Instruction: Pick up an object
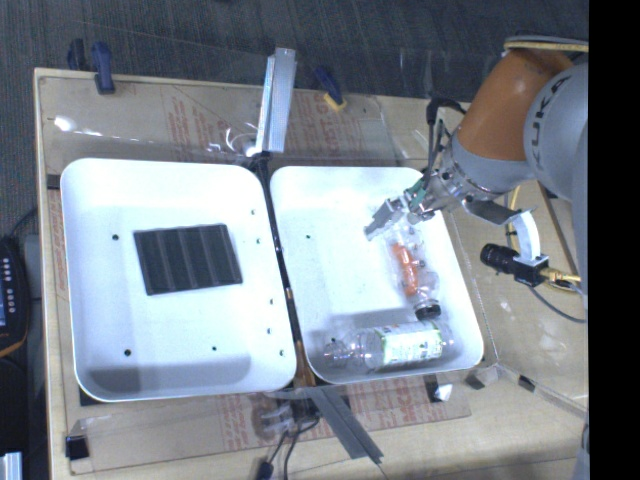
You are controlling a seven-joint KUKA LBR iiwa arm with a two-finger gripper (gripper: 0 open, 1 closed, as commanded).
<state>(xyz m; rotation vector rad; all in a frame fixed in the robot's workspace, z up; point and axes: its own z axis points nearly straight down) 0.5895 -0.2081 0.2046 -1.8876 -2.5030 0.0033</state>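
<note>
My gripper (383, 220) hangs over the back right part of the right bin (320, 268), reaching in from the right. Just below and to its right lies a small clear bottle with orange contents (410, 268) and a black cap, pointing toward the bin's front. The bottle's upper end sits close to the gripper; whether they touch I cannot tell. A larger clear plastic bottle with a pale label (395, 347) lies on its side along the right bin's front wall. In the left bin (90, 268) rests a flat dark grey ribbed slab (188, 258).
A metal bar (275, 103) stands up behind the seam between the bins. Blue clamps (102, 66) grip the bench's back edge. A black cable fitting (505, 260) hangs from the arm to the right of the right bin.
</note>
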